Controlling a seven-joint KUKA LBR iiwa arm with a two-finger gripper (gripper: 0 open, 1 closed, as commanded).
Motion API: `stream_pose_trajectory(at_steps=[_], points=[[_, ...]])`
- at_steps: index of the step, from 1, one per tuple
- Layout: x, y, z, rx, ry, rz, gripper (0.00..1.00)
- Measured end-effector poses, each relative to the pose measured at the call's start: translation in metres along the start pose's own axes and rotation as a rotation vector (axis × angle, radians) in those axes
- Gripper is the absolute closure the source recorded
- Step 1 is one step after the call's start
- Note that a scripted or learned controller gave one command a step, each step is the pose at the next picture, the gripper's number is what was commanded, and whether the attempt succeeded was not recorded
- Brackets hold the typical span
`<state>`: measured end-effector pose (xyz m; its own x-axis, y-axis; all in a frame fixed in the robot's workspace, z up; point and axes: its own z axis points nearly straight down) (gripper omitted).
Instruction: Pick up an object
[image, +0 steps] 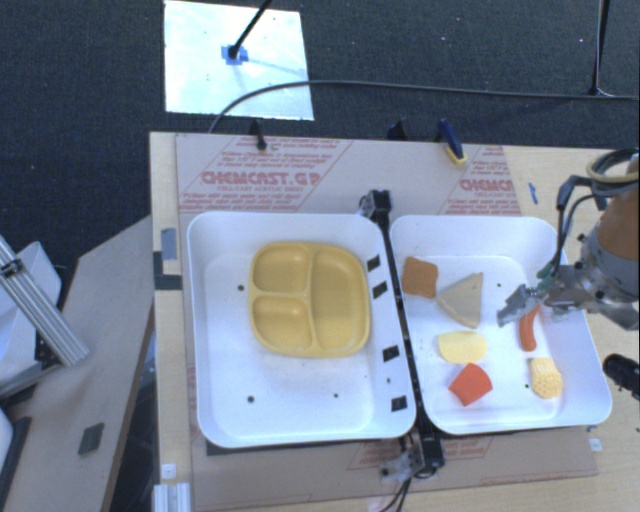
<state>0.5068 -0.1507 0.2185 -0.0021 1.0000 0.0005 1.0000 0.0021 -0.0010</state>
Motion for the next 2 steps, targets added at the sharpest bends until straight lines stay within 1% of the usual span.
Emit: stream_pose_trajectory(at_steps=[1, 2], points=[[-0.003, 0.010, 0.053, 0.001, 0.000, 0.000, 0.00], [0.004, 0.013, 0.113, 0.001, 0.001, 0.000, 0.00]])
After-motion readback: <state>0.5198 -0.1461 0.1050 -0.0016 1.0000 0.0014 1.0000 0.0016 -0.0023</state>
